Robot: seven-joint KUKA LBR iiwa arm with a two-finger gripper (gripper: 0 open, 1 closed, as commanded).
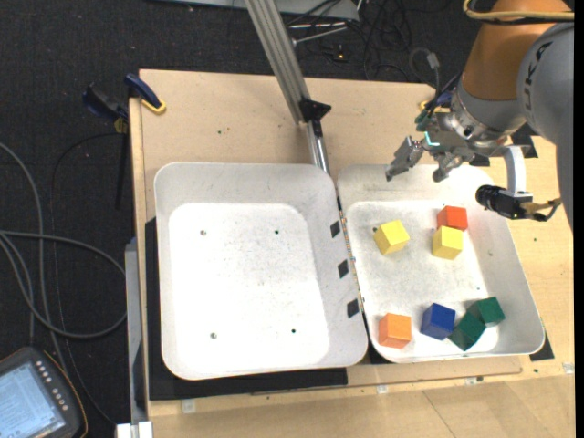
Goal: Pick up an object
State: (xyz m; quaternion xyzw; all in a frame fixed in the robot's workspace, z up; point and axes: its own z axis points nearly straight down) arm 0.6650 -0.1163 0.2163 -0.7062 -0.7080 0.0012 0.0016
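Up in the upper right of the frame, the grey arm (525, 62) with its orange band reaches in, and its tool (423, 166) hangs above the far rim of the right bin (520, 281), with its two fingers spread apart and nothing between them.

Below it, inside the right bin, lie seven blocks. A yellow block (392, 236) sits near the bin's upper left part, tilted a little. To its right, a second yellow block (447, 243) touches an orange-red block (453, 217) just above it. Along the lower edge of the bin, an orange block (395, 329) lies at the left, a blue block (439, 321) just beside it, then a dark green block (469, 329) touching a brighter green block (490, 311) at the right.

The left bin (173, 272) fills the middle of the frame, close against the right bin. Both rest on the pale wooden surface (228, 117). A metal pole (278, 48) slants down from the top centre towards the gap between the bins. A blue clamp (139, 92) grips the upper left corner of the surface.
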